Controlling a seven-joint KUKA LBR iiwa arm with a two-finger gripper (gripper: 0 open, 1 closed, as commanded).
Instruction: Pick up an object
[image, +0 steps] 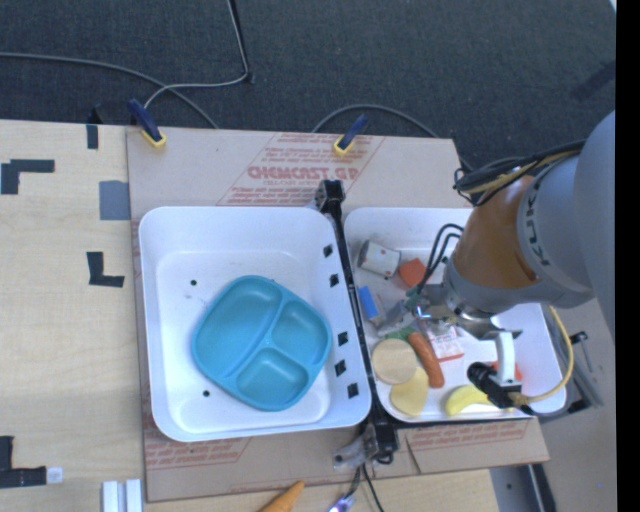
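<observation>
Pale wood surface (60, 330) carries a brown cardboard sheet (290, 170) printed with red lettering, and on that sheet sit two shallow white bins side by side.

Objects for picking lie crowded in the right bin (400, 222): an orange sausage-shaped piece (427, 360) slants through the middle, touching a round tan disc (393, 362); just below them lies a pale yellow rounded piece (409, 398), and to its right a yellow banana-like piece (465, 401). Near the bin's far wall rests a grey boxy item (379, 257) with a small orange-red lump (411, 271) beside it, and a short blue stick (367, 303) lies close to the dividing wall. The tool (432, 308) sits low over the middle of this bin, just above the sausage piece's upper end; I cannot tell how its fingers stand or whether anything is between them. The arm's orange band (490, 240) and grey body cover the bin's right side, leaving little free room there.

The left bin (160, 240) holds a smooth light-blue plastic plate (262, 342) with three compartments, set at a tilt, with bare white floor all around it.

Yellow-and-blue clamps (147, 124) grip the cardboard's far edge, and a black cable (240, 45) runs over dark carpet (420, 50) beyond.
</observation>
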